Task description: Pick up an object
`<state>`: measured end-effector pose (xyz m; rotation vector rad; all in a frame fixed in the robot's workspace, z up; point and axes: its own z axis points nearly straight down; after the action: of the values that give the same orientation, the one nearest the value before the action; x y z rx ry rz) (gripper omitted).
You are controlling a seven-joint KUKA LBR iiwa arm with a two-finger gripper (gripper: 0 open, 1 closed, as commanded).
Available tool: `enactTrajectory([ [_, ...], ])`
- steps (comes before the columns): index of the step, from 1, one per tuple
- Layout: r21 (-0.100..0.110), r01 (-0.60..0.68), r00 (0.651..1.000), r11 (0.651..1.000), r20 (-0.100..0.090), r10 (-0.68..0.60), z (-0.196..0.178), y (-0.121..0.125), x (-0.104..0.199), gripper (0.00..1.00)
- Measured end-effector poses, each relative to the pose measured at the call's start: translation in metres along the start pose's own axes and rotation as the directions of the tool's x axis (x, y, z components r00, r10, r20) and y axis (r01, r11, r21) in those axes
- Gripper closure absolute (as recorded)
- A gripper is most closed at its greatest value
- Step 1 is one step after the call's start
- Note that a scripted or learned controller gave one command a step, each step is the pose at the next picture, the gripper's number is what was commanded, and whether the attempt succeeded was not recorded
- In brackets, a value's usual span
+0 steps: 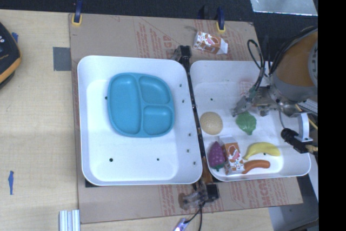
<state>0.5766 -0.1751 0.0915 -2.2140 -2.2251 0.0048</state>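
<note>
Pincer [247,109] hovers just above green toy [246,123].

In the right bin [216,76], a green leafy toy [246,123] lies mid-bin; a tan round bun [211,123] sits by the left wall. Along the near edge lie purple grapes [216,154], a small carton [233,156], a banana [263,150] and a sausage [256,165].

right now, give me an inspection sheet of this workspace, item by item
surface: brown cardboard sheet on a wooden bench, bearing two shallow white bins.
job's things: right bin holds green leafy toy, tan round bun, purple grapes, small carton, yellow banana, red sausage.
clutter: blue divided plate in left bin; wrapper on cardboard.
grippers: gripper above the green toy.
cables: black cables along arm.
surroundings: dark carpet.
</note>
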Motion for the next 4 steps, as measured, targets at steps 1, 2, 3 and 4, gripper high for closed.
enactTrajectory([
  [1, 0.001, 0.002, 1.000, 1.000, 0.001, -0.002, -0.011, 0.000, -0.001, 1.00],
  [2, 0.001, 0.002, 1.000, 1.000, 0.001, -0.002, -0.010, 0.000, -0.001, 0.00],
  [3, -0.004, -0.002, 1.000, 1.000, 0.002, 0.002, -0.001, -0.004, -0.037, 0.00],
  [4, 0.000, 0.001, 1.000, 1.000, 0.000, -0.001, 0.000, -0.019, 0.000, 0.00],
])
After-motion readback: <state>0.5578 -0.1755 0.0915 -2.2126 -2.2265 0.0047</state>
